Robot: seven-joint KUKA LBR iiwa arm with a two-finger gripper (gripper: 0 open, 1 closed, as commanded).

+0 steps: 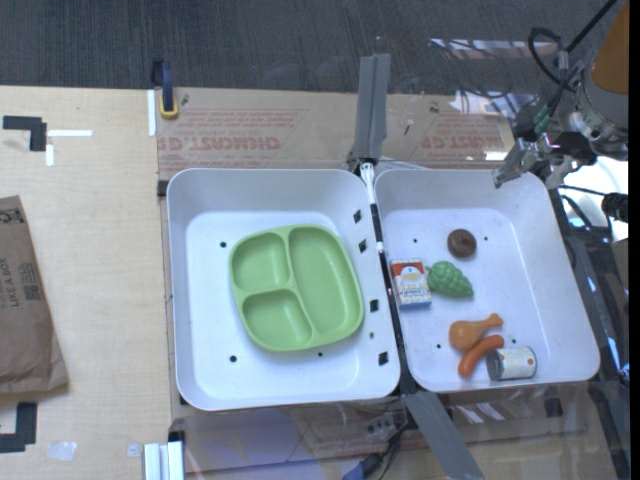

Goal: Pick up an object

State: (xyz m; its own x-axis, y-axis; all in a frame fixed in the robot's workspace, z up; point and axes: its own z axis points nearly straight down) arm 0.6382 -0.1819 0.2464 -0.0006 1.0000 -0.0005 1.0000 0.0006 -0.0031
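The right bin (560, 268) holds several small objects. A brown round piece (461, 243) lies near the middle. Below it are a bumpy green item (450, 280) and a small red-and-white carton (410, 283). At the front lie an orange drumstick (474, 330), an orange carrot (480, 356) and a small can (513, 363) on its side. My gripper (520, 158) hangs over the bin's far right corner, above the rim and well away from all the objects. Nothing shows in it.
The left bin (200, 218) holds a green divided plate (296, 288). A grey divider post (372, 108) stands behind the joint between the bins. A brown paper bag (25, 298) lies on the bench at far left. Cables run at the right.
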